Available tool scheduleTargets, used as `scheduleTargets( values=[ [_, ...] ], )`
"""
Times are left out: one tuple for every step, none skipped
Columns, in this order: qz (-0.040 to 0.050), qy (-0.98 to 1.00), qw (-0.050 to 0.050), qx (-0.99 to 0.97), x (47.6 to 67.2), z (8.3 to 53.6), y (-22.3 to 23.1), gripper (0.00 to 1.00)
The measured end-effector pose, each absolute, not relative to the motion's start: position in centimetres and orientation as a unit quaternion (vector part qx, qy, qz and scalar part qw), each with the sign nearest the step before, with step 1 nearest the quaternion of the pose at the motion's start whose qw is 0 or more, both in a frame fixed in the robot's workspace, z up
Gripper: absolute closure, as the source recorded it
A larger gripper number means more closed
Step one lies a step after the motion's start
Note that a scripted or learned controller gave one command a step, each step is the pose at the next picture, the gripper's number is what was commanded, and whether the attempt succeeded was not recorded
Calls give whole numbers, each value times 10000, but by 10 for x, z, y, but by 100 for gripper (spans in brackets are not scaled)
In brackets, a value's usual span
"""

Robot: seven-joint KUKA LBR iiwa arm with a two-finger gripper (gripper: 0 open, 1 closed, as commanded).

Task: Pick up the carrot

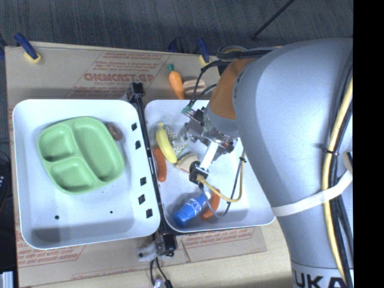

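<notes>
**Wrong Spot for the Carrot**

Camera view: shows the gripper (189, 134) low in the right bin (252, 218), just beside the banana (165, 144); cannot tell whether open or closed. Puts the carrot (175, 83) (green-tipped) outside both bins, on the board (108, 71) past the right bin's far rim. Could well close on the banana or the orange stick (159, 164) by the left wall instead; might clip the rim reaching across.

Arm (300, 131) blankets the right bin's (165, 109) right half; gripper (191, 139) over its middle, too cluttered to read; orange thing (212, 210) at its near wall, half hidden behind a blue bottle (188, 212).
</notes>
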State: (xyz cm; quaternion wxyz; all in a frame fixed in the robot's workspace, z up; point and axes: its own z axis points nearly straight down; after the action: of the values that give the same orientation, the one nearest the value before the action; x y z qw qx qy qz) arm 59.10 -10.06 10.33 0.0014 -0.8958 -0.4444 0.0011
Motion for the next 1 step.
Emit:
scheduleTargets(
  values=[
    [19,-4482,37,-8939,591,114,-99,100]
  ],
)
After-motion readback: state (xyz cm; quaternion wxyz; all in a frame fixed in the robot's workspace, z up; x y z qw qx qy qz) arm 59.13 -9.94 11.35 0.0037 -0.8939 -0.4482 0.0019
